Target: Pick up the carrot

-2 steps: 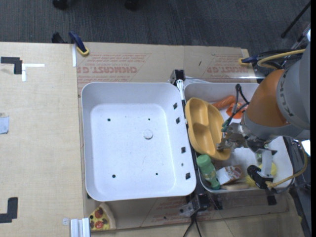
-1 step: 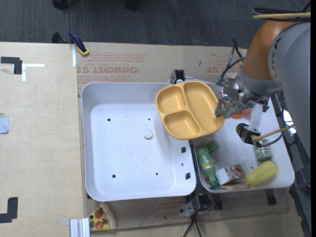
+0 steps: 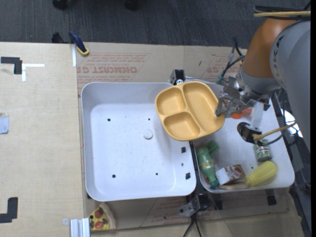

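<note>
The carrot (image 3: 239, 114) shows as a small orange piece in the right bin (image 3: 281, 181), just right of my gripper (image 3: 220, 108) and partly hidden by it. My gripper is shut on the right rim of a yellow divided plate (image 3: 189, 110), not on the carrot. The plate hangs tilted over the wall between the two bins, covering the right bin's upper left part.
The right bin's front holds a green bottle (image 3: 207, 165), a small brown and white box (image 3: 232, 174), a yellow corn-like item (image 3: 261, 173) and a small jar (image 3: 263, 152). A little white disc (image 3: 148, 135) lies in the left bin (image 3: 98, 147).
</note>
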Action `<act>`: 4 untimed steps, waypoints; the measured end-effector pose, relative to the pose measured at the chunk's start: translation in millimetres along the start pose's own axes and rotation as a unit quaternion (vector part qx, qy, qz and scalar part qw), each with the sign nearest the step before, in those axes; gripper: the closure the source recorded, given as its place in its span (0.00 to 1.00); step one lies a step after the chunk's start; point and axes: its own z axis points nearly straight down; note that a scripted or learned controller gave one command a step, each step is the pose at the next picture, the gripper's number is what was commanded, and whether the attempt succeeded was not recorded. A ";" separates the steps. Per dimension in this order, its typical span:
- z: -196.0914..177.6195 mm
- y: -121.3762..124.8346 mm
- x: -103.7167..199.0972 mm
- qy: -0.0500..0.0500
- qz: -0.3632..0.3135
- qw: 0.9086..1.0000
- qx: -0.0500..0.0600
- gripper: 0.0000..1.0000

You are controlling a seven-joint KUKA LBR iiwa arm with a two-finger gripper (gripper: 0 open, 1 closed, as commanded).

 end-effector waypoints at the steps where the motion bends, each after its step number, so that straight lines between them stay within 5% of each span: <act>1: -9.8 -60.4 -3.1 0.002 0.142 0.990 0.000 1.00; 2: 8.4 -118.6 10.8 0.002 0.300 0.954 0.000 1.00; 3: 8.3 -118.1 9.5 0.001 0.301 0.954 -0.001 0.00; 4: 7.6 -81.2 -39.8 0.001 0.330 0.944 -0.003 0.00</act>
